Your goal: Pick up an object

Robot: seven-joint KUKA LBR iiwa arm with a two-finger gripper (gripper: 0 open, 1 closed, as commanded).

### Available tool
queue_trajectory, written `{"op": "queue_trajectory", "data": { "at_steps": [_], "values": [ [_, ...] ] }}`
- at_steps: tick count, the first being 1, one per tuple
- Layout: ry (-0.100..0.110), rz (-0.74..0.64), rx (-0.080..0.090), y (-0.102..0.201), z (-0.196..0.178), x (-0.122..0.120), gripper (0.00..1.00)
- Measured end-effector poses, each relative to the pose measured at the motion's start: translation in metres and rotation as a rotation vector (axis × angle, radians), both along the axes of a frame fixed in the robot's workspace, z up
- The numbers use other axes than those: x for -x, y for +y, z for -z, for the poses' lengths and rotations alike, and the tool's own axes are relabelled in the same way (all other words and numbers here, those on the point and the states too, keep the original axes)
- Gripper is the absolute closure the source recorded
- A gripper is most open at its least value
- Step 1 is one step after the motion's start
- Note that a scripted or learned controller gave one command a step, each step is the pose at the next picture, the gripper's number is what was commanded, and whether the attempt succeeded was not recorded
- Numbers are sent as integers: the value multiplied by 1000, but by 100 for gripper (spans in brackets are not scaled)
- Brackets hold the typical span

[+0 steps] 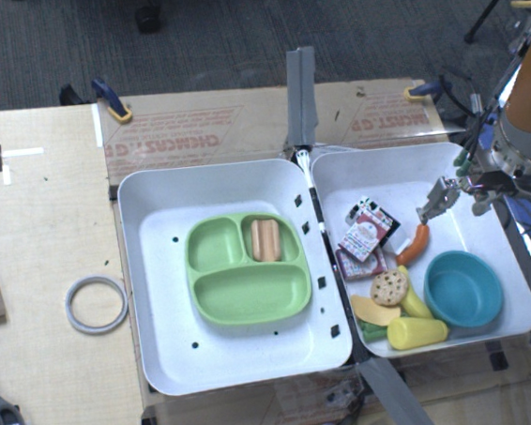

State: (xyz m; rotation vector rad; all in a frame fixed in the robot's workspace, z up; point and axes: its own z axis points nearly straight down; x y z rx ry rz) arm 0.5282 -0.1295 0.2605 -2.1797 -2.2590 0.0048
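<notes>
The right bin holds a pile of small things: printed snack packets, an orange carrot, a round cookie, a blue bowl, a yellow cup lying on its side and a yellow banana piece. My gripper hangs over the bin's right part, just up and to the right of the carrot. It is open, with nothing between its fingers. The arm comes in from the right edge.
In the left bin stands a green divided plate with a hot dog in its upper right compartment. A grey tape ring lies on the bench to the left. Clamps and cardboard sit behind the bins.
</notes>
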Motion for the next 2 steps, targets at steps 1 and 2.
{"op": "queue_trajectory", "data": {
  "at_steps": [1, 2],
  "values": [
    [-1, 42, -1, -42, 83, 43, 0],
    [-12, -112, -3, -54, 165, 7, 0]
  ]
}}
